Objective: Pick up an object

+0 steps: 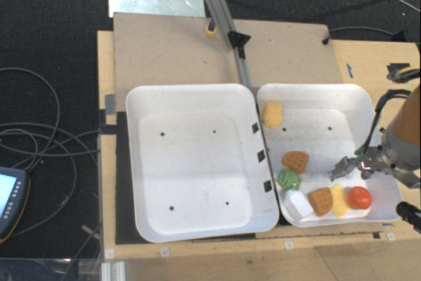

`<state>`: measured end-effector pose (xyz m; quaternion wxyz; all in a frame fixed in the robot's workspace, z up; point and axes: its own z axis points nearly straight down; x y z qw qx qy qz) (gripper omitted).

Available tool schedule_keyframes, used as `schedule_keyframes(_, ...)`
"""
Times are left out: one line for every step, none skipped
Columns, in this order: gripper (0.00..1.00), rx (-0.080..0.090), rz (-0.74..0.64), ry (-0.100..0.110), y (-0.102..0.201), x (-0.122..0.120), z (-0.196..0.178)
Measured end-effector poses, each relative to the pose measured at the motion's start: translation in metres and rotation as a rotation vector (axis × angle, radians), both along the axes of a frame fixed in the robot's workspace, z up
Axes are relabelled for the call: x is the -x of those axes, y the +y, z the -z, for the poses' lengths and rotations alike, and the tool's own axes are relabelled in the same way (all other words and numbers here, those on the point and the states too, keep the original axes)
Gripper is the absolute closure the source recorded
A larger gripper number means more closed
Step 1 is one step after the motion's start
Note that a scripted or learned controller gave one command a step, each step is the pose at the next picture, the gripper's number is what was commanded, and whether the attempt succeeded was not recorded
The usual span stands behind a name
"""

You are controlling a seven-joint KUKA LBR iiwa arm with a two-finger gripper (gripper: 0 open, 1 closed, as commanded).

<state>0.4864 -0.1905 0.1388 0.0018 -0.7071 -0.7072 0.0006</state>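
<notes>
Camera view showed, in the right bin (316, 97), a yellow piece (272, 114) by its left wall, then a waffle-like piece (295, 161), green toy (288, 179), and red ball (359, 197) along the near edge, with the gripper (348, 168) above, its state unclear.

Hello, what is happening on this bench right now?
A grey robot arm reaches in from the right over the right bin, trying to pick up an object. Its gripper hovers near the bin's front, just above a red tomato-like toy. Nothing is visibly held. Beside it lie a yellow piece, a brown waffle-like piece, a white block and a green toy.
</notes>
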Motion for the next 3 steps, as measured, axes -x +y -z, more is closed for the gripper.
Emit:
schedule_keyframes(0.00, 0.000, -0.001, 0.000, 0.000, 0.000, 0.051)
schedule_keyframes(1.00, 0.002, -0.001, -0.006, 0.000, -0.001, 0.038)
schedule_keyframes(1.00, 0.004, -0.006, -0.010, 0.007, -0.008, -0.012)
